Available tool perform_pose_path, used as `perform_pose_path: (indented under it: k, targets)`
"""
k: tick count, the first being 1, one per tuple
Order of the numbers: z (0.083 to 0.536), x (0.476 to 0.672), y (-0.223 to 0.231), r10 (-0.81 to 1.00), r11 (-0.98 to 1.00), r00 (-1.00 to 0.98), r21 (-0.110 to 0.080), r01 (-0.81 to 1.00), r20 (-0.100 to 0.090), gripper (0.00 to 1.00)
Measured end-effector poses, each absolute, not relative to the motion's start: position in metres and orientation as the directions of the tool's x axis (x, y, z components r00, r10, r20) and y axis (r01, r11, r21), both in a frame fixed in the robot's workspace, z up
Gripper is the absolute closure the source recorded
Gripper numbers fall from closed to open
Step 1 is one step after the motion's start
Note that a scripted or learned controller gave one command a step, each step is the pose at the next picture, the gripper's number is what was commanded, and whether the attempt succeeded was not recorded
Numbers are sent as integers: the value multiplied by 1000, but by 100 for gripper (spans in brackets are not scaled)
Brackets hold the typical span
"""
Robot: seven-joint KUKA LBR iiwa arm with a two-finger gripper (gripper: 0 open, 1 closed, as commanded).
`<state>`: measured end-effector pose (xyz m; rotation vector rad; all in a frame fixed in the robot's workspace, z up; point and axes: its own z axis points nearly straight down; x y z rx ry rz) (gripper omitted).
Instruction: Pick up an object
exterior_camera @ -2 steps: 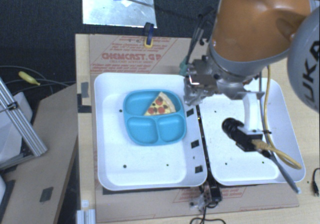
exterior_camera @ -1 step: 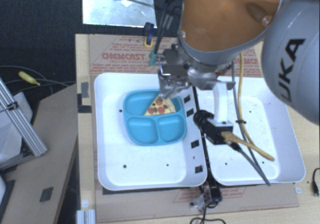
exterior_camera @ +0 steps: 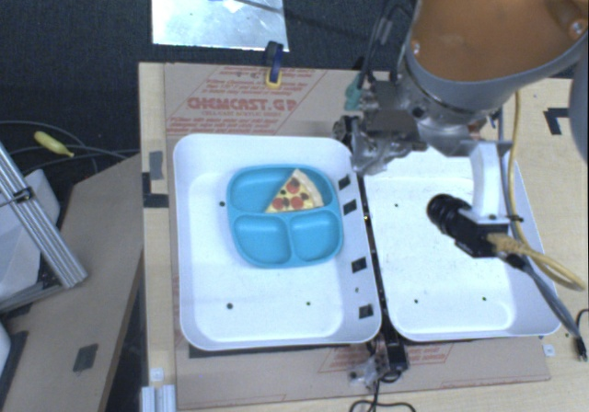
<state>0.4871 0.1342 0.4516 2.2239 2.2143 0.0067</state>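
Two white bins on the surface; landmark is the left bin. Blue sectioned tray sits near its middle, with a pizza slice toy in the tray's upper compartment. Claw hangs over the left bin's upper-right corner, by the divide with the right bin; can't tell whether it's released or clenched, and nothing visibly in it. My read: the slice is the easiest target. Move left over it, come straight down and pinch across the narrow wedge, not the tray rim. Tray looks like smooth glossy plastic with rounded corners; slice is flat and triangular.
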Motion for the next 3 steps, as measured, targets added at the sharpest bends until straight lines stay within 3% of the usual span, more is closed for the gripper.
perform_pose_path:
  k: [1, 3]
  targets:
    - [452, 487, 162, 1000, 5, -5, 4, 1000, 2, 100]
    - [447, 487, 98, 1000, -2, 2, 2, 1000, 0, 100]
